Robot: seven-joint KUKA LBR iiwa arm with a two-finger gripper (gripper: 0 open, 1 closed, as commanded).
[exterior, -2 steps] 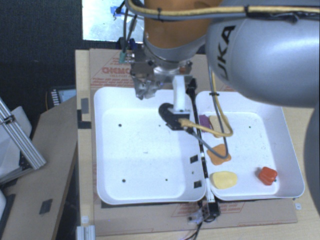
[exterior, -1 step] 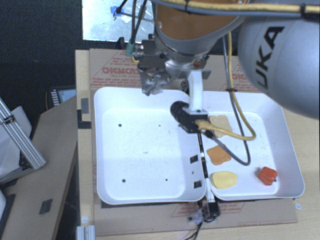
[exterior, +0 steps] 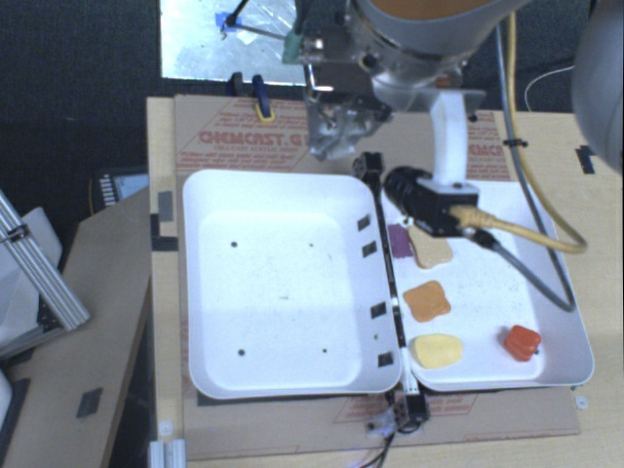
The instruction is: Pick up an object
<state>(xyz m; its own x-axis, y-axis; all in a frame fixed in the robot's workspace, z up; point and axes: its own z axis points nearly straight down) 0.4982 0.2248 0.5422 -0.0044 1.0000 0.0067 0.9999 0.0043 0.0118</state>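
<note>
In the right bin (exterior: pixel 546 261) the arm (exterior: pixel 429 8) hangs over the far corner, gripper (exterior: pixel 336 130) up near the rim. Can't tell what the fingers are doing, too blurry. The pieces sit nearer the camera from it: tan piece (exterior: pixel 432 253), orange piece (exterior: pixel 426 300), yellow piece (exterior: pixel 438 350), small red block (exterior: pixel 523 341).

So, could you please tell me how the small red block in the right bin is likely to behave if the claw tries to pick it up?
The red block looks chunky and solid, so probably stiff rather than floppy. It seems small, so likely light. Its faces look fairly flat, so it should sit still rather than roll, though it lies near the right bin's wall, which may crowd a grasp.
</note>
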